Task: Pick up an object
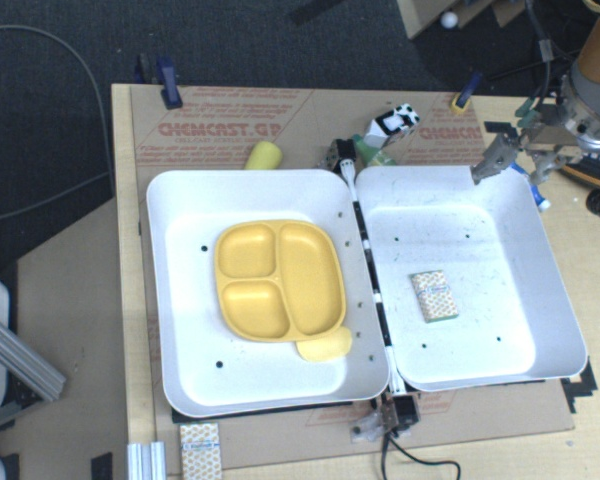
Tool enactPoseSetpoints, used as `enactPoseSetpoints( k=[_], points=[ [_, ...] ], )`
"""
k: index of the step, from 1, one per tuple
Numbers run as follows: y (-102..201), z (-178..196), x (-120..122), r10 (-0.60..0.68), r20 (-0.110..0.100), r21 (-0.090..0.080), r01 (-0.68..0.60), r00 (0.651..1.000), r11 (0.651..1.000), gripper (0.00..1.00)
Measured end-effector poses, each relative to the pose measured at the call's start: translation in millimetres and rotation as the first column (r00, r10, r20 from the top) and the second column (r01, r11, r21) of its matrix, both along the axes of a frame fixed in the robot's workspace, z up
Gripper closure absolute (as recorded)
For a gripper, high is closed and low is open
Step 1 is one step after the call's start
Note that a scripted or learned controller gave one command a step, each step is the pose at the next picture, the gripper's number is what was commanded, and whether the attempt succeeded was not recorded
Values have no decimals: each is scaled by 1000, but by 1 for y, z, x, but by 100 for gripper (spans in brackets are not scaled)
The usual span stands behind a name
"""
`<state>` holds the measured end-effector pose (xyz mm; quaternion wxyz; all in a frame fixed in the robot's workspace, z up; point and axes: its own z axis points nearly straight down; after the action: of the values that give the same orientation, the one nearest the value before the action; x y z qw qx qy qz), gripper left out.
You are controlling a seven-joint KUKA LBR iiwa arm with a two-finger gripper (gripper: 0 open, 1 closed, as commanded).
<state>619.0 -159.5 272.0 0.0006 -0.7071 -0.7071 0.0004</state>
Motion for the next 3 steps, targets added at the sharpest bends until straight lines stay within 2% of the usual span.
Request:
enactPoseSetpoints(
  k=[1, 2, 3],
  points=[
    [26, -88, -57, 0, -1, 0, 0, 1000, 1000, 0],
    [33, -162, -81, -1, 0, 1, 1, 1000, 1000, 0],
    [55, -188, -103, -1, -1, 1, 1, 1000, 1000, 0]
  ],
)
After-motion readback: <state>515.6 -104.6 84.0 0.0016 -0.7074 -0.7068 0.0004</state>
